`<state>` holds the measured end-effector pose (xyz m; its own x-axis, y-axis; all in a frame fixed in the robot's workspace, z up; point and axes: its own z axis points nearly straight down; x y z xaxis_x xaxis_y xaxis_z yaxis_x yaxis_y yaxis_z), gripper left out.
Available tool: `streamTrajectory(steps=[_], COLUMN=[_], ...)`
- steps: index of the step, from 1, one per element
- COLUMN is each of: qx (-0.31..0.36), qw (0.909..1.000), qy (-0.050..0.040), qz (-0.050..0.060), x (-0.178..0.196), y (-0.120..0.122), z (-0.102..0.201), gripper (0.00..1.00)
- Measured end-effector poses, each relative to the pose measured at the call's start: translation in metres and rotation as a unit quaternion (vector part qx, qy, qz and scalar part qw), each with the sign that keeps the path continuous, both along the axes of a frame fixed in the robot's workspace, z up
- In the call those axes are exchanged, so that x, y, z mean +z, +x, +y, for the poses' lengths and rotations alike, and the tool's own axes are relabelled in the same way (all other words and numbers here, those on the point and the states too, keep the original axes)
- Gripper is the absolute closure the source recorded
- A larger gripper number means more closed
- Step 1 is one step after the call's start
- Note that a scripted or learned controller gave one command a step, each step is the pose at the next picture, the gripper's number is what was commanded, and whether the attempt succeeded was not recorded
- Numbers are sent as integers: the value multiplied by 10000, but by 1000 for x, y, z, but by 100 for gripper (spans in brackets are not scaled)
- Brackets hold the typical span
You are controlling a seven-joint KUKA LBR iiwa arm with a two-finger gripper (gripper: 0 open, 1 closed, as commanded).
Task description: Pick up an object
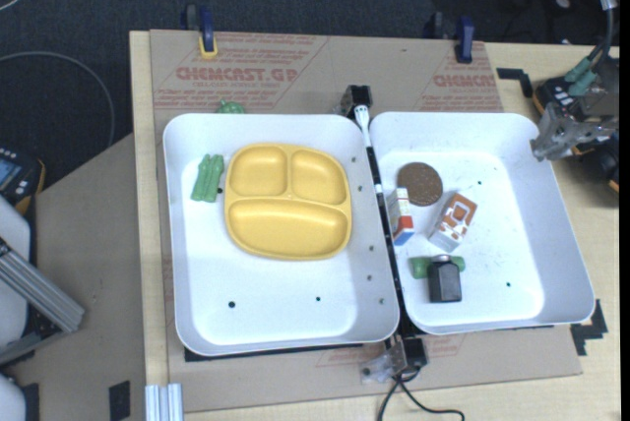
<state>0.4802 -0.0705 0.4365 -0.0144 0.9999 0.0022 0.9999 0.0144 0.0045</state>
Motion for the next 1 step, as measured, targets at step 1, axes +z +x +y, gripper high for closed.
streamTrajectory(steps=[1], qx=[-98], qw=[9999], qy=[-32], qz=[-22], x=[47], y=[-1], z=[-58], gripper=[100])
